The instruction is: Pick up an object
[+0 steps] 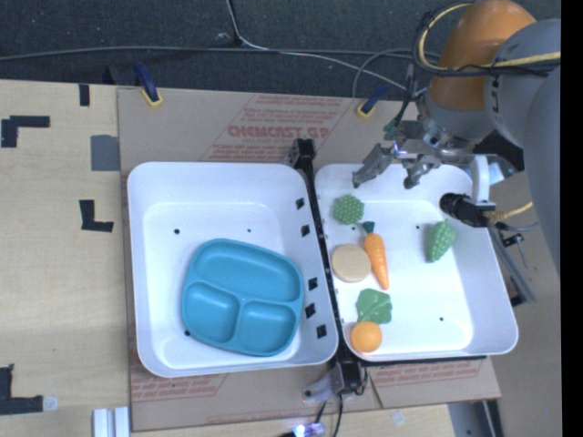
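Observation:
My gripper (393,173) hangs open over the back edge of the right bin (474,330), its two dark fingers spread apart with nothing between them. Below it in the right bin lie a green broccoli-like piece (348,209), an orange carrot (376,258), a round beige biscuit (350,263), a green leafy piece (374,305), an orange fruit (365,336) and a green bumpy piece (439,240) off to the right. The broccoli piece is the nearest to the fingers, slightly left and forward of them.
The left bin (155,198) holds a blue divided plate (241,297). A black divider with clips (312,244) runs between the bins. The grey arm with its orange band (478,39) and cables occupies the upper right. Cardboard lies under both bins.

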Tool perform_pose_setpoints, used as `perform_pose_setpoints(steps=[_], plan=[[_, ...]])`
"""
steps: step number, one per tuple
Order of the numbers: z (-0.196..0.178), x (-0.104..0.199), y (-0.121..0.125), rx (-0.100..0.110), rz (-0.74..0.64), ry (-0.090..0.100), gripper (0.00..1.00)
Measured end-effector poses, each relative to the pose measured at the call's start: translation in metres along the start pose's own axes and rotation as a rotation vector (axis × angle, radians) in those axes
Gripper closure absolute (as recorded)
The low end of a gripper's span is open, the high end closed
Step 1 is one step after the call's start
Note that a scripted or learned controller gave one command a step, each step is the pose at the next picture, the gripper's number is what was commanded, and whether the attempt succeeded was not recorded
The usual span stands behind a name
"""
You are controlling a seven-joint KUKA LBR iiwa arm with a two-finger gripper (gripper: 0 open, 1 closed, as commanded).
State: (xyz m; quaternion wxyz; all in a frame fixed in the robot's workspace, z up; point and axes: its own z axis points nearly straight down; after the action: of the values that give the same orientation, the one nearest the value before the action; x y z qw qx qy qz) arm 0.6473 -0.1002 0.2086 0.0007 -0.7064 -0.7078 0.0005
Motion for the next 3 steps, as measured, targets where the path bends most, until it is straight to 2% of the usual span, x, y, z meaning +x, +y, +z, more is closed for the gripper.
perform_pose_setpoints(steps=[1,2,3], plan=[[0.054,-0.008,0.005,0.001,0.000,-0.002,0.00],[0.111,-0.005,-0.005,0.004,0.000,-0.001,0.00],[0.125,-0.005,-0.005,0.000,0.000,-0.002,0.00]])
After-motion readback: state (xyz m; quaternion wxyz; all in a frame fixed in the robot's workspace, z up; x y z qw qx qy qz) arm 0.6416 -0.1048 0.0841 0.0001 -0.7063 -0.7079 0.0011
